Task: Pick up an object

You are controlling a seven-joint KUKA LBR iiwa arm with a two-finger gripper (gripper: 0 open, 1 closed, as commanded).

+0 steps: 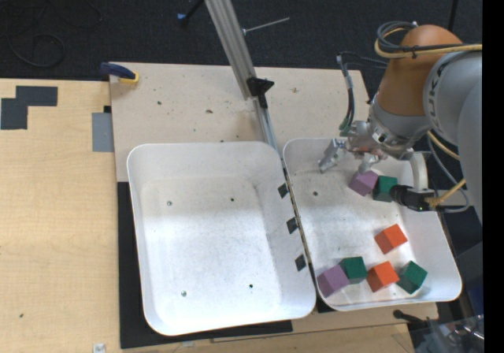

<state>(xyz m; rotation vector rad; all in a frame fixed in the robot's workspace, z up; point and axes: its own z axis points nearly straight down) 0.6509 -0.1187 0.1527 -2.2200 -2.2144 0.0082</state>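
Observation:
My gripper (348, 157) hangs over the far part of the right bin (311, 156), fingers spread open with nothing between them. Just to its near right lie a purple cube (364, 183) and a dark green cube (386, 187), touching each other. An orange cube (390, 238) sits further toward the front. Along the front of the bin lie a purple cube (333, 279), a green cube (354, 267), an orange cube (383, 275) and a green cube (412, 276).
The left bin (142, 186) stands beside the right one, sharing a divider with black clips (292, 224). A slanted aluminium post (232, 36) rises behind the bins. A blue-and-yellow clamp (120, 72) sits at the bench's far left corner.

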